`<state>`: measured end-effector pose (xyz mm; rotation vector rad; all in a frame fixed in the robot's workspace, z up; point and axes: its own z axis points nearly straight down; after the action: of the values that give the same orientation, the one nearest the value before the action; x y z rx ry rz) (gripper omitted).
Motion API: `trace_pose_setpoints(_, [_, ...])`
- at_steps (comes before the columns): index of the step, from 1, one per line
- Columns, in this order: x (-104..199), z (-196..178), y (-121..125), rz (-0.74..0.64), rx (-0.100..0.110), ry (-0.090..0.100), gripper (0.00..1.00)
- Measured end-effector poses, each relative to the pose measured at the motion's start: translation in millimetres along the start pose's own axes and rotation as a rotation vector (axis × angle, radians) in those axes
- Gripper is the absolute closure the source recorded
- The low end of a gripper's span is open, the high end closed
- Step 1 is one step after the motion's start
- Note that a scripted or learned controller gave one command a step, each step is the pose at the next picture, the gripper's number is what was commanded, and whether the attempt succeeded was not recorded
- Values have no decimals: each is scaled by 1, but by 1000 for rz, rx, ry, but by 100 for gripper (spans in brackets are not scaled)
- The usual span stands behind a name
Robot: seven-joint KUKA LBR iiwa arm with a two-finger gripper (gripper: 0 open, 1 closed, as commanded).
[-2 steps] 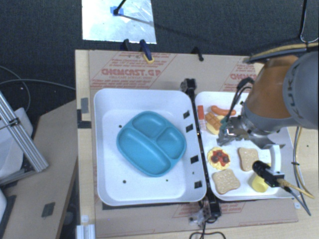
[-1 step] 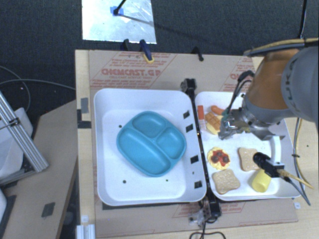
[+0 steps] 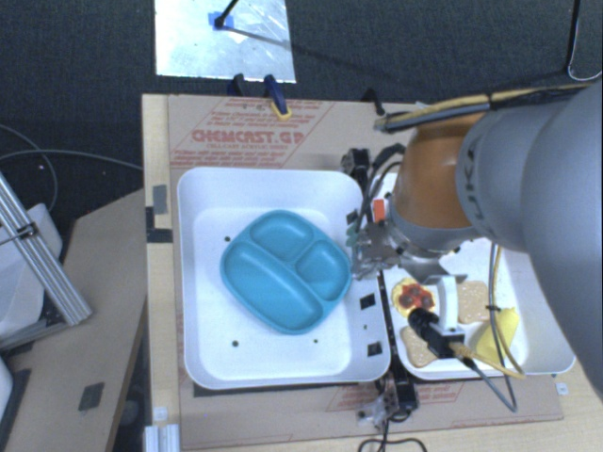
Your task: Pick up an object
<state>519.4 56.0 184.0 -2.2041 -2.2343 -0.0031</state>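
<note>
A bulky grey arm (image 3: 528,172) with an orange band (image 3: 429,182) and black cables (image 3: 377,163).

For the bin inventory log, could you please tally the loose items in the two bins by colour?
Blue: 1, divided plate in the left bin
Yellow: 1, item in the right bin
Red and tan: 1, round item
Tan: 2, slices
Total: 5

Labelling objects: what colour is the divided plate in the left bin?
Light blue plate, three compartments; seen clearly in the camera view.

Left bin (image 3: 203,252): divided plate (image 3: 285,269) lying inside; right bin (image 3: 542,361): several small items under arm (image 3: 490,177).
</note>
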Motion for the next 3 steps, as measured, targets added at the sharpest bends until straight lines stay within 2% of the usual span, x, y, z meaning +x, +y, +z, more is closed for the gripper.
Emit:
trace_pose_setpoints(1, [21,-147,-33,4,-13,0,100])
trace_pose_setpoints(2, [19,-150,-31,2,-5,-3,100])
trace_pose_setpoints(3, [66,-77,-33,6,3,-3,100])
